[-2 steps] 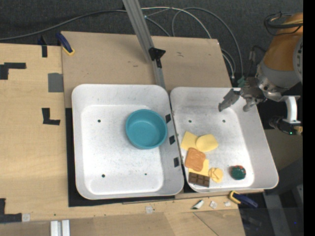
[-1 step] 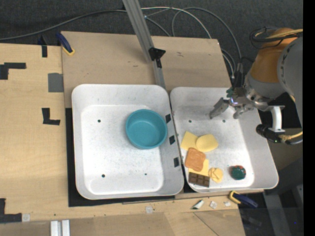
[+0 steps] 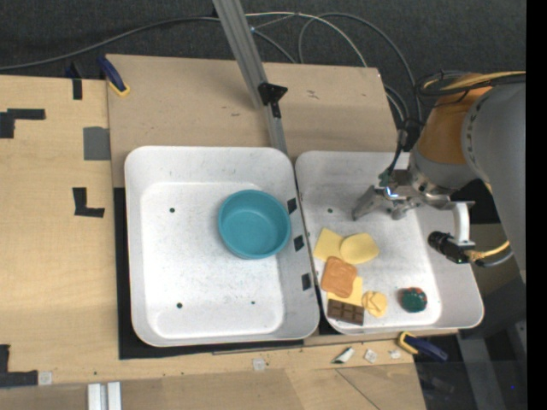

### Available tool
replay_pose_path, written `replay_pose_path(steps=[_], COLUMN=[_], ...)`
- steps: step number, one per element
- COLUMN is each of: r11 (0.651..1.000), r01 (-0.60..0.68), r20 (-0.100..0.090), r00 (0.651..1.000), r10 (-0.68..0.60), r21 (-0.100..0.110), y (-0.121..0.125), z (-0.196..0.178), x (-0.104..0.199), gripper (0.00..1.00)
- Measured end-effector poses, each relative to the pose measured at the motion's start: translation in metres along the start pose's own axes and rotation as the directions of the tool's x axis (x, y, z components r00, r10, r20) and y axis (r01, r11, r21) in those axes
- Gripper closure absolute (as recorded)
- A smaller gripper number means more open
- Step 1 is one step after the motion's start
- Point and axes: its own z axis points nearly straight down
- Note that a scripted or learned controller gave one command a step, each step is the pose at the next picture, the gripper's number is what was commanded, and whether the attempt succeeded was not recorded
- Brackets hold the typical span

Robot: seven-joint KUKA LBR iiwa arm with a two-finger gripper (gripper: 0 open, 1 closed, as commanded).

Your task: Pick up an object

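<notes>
My gripper (image 3: 380, 213) hangs over the upper middle of the right bin (image 3: 444, 314), its fingers spread open with nothing between them. Just below and left of it lie a pale yellow slice (image 3: 327, 243) and a yellow rounded piece (image 3: 360, 248). Further toward the front are an orange toast-like piece (image 3: 338, 275), a brown chocolate-like block (image 3: 345, 313), a small yellow lump (image 3: 374, 302) and a small green and red round object (image 3: 414, 299). A teal bowl (image 3: 253, 223) stands in the left bin (image 3: 158, 314).
A slanted metal pole (image 3: 248, 54) rises from behind the bins. The grey arm with its orange band (image 3: 444, 131) fills the right side. Black cables (image 3: 342, 32) trail across the back. Small clips (image 3: 410, 343) lie on the bench front.
</notes>
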Motion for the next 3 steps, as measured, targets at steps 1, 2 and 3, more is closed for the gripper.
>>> replay_pose_path(steps=[1,2,3], r11=[1.000,1.000,1.000], r01=[0.001,-0.001,0.000], r20=[0.001,0.000,0.001], r00=[1.000,1.000,1.000], r10=[-0.001,0.001,0.000], r21=[-0.005,-0.009,-0.010], y=[0.001,-0.002,0.000], z=[-0.014,-0.057,-0.100], x=[0.000,0.003,0.003], gripper=[1.00,1.00,1.00])
